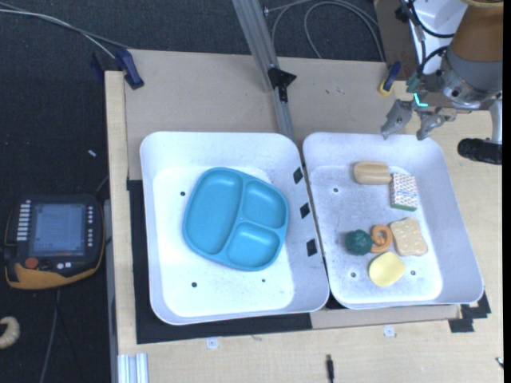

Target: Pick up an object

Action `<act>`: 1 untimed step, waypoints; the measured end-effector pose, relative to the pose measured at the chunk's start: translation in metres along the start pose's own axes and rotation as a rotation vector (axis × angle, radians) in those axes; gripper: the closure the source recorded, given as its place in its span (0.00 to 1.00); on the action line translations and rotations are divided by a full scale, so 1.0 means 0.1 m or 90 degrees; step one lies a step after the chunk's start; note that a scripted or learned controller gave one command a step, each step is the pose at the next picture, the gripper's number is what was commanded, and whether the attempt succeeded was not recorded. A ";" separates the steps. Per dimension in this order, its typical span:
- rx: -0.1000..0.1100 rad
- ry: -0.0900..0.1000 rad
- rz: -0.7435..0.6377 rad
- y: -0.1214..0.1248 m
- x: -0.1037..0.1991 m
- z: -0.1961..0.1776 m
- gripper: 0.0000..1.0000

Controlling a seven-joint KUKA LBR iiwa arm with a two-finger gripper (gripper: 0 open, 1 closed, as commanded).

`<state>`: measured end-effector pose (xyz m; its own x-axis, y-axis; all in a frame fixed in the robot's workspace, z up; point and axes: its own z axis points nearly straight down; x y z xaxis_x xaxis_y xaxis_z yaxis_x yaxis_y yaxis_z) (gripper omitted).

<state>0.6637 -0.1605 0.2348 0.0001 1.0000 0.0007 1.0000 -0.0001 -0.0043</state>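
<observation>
From above, the gripper (408, 124) hangs spread and empty over the right bin's (455, 214) far edge, poised to descend. Candidates cluster toward that bin's right side: bread roll (371, 172), patterned block (404, 191), green ball (358, 241), lemon (387, 270).

Glossy blue plastic tray (235, 228) in matt speckled white bin (160, 238) on pale wood bench (200, 94)

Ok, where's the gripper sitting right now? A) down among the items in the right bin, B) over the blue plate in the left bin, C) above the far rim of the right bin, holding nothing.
C: the gripper hangs at the right bin's far rim, fingers spread, nothing between them.
</observation>
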 end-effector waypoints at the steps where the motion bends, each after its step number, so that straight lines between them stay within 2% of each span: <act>1: -0.003 0.000 -0.001 0.01 0.00 -0.02 0.00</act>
